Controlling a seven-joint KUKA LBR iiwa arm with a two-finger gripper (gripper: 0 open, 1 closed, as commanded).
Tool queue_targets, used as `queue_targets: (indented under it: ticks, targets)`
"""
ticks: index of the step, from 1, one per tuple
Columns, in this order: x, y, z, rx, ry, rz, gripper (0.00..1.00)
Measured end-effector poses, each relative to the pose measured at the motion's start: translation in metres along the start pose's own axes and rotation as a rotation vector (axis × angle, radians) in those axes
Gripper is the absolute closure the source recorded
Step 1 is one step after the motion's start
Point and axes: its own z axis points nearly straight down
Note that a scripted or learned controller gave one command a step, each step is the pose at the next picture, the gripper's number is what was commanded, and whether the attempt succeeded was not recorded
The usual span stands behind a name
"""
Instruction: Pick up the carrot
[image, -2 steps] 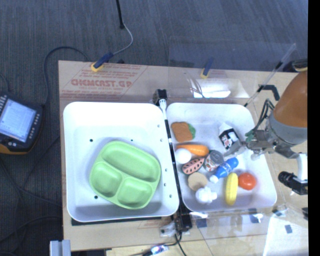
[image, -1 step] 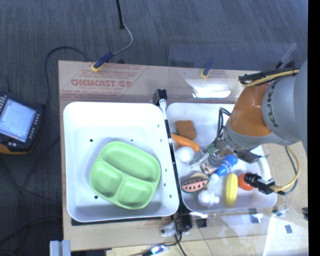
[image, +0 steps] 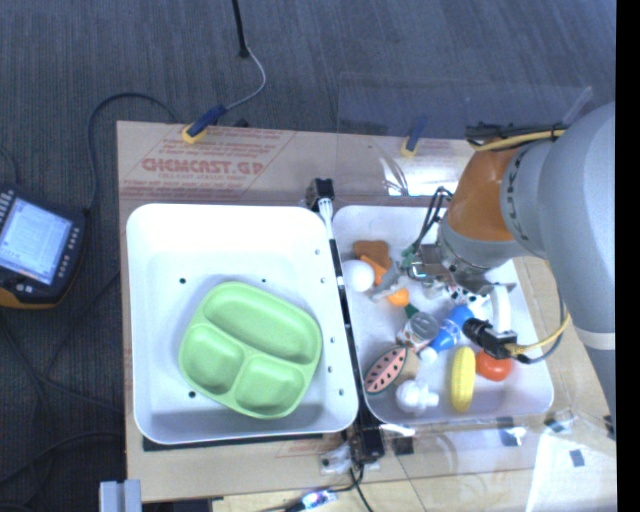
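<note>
From the overhead camera view you see two shallow white plastic bins side by side on a brown cardboard-covered bench. The left bin holds a light green plastic tray with three compartments, lying slightly turned near the bin's middle. The right bin is crowded with small toys. The grey arm with its orange band comes in from the right and far side, and its two-finger gripper hangs low over the far-middle part of that bin; you cannot tell how its jaws stand, since the wrist hides them. The small orange carrot-like piece lies in the right bin just left of and below the gripper, close to its tip, though you cannot tell whether they touch. Left of it sit a white round ball and a brown-orange toy at the far left corner of the bin. Nearer to you lie a pink speckled oval toy, a white lumpy figure, a yellow banana-shaped toy, a red-orange round toy and a blue piece. Well apart, on the dark carpet at far left, rests a handheld control pendant with a lit screen.
</note>
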Motion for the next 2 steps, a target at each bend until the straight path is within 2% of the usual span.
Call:
queue_targets:
  ticks: [1, 2]
  targets:
    - [-0.001, 0.002, -0.011, -0.006, -0.004, -0.001, 1.0]
    - [0.002, 0.029, -0.041, 0.008, 0.001, 0.065, 1.0]
